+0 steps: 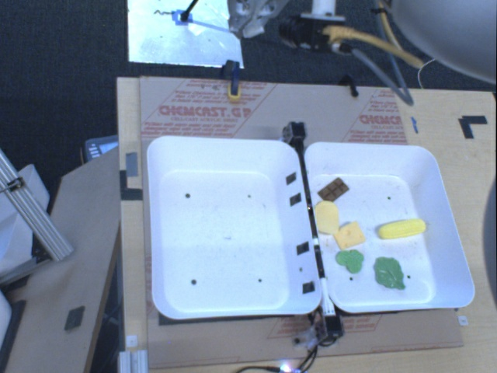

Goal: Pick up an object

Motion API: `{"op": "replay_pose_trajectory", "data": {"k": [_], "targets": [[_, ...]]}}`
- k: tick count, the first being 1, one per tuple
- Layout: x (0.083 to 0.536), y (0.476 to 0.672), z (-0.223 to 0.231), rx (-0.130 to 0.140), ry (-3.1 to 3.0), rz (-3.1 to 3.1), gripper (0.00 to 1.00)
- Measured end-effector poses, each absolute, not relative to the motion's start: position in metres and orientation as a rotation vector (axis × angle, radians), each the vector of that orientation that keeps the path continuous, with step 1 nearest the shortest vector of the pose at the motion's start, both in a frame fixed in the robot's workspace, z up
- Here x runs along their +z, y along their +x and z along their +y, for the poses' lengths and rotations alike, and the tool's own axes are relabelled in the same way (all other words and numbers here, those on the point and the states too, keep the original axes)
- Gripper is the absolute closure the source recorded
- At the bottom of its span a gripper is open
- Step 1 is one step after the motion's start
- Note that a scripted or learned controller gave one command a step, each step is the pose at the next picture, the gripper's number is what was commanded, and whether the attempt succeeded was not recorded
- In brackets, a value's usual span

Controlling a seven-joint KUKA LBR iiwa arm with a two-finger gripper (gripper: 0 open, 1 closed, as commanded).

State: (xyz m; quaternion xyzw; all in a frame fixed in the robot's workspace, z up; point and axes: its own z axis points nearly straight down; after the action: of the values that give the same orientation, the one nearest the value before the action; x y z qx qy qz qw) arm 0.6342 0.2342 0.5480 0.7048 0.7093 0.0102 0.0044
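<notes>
Across the bench, 2 shallow white plastic bins sit side by side, left bin and right bin touching along a black clipped seam.

Right bin contents, 6 items:
- flat brown chocolate-bar piece, near the seam
- pale yellow rounded piece, just below it
- yellow cheese-like wedge, touching the pale piece
- yellow corn cob, lying sideways
- small green leafy piece
- larger green leafy piece

Two-finger gripper: top edge, above the bench's far side, well apart from both bins; whether its jaws are apart or together cannot be told.
</notes>
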Motion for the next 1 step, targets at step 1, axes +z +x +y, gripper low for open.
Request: {"op": "replay_pose_trajectory", "data": {"k": [1], "targets": [[0.4249,0.6286,0.2338,-0.014,2.225,2.225,1.00]]}}
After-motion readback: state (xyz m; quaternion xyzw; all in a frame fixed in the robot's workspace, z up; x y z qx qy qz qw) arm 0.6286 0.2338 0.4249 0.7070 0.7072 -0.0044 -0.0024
